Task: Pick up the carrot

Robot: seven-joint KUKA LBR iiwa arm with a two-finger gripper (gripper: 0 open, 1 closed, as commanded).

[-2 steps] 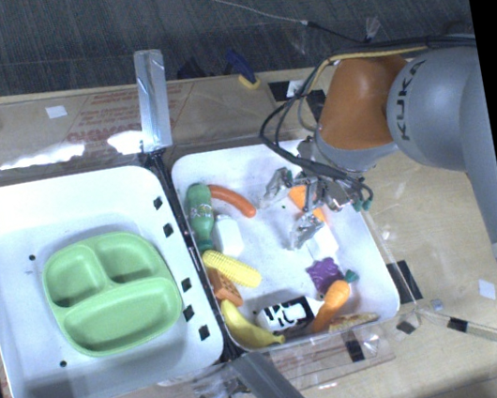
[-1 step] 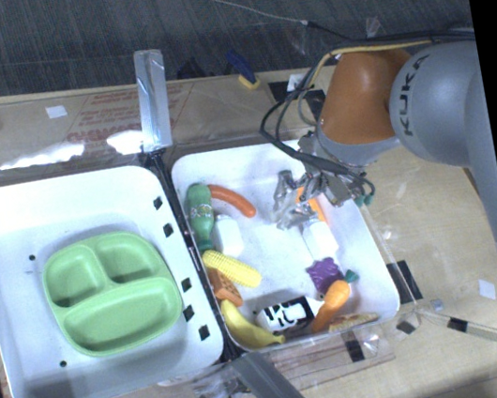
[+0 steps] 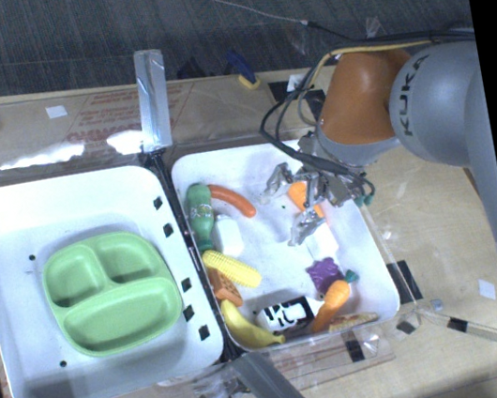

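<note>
Camera view: pincer [image 3: 299, 201] splayed, nothing gripped, over right bin [image 3: 368, 231]; next: descend onto carrot [image 3: 332, 301] and clamp.

Gripper [image 3: 290, 205] hovers over right bin [image 3: 251, 159], carrot [image 3: 335, 299] near its lower corner.

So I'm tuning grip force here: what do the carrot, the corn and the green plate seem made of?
The carrot looks like smooth moulded plastic with an even orange sheen. The corn looks like plastic too, with a matte, bumpy yellow surface. The green plate looks like rigid satin plastic with soft highlights on its dividers.
</note>
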